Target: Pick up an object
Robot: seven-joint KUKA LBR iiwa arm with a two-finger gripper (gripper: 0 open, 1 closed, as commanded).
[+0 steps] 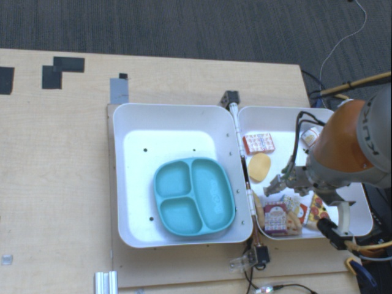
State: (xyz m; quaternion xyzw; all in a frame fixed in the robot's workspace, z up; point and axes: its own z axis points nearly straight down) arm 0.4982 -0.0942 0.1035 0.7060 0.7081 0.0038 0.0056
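My gripper hangs over the middle of the right bin, under the orange-banded wrist. Just left of it lies a yellow oval object. A small red and white box lies further back. In front of the gripper, near the bin's front wall, rests a red packet with tan stick-shaped items beside it. A colourful wrapper lies to the right, partly under the arm. I see nothing lifted off the bin floor.
The left bin holds a teal divided plate. A ridge separates the two bins. Cables trail at the bench's front right, and a black clamp sits at the back between the bins.
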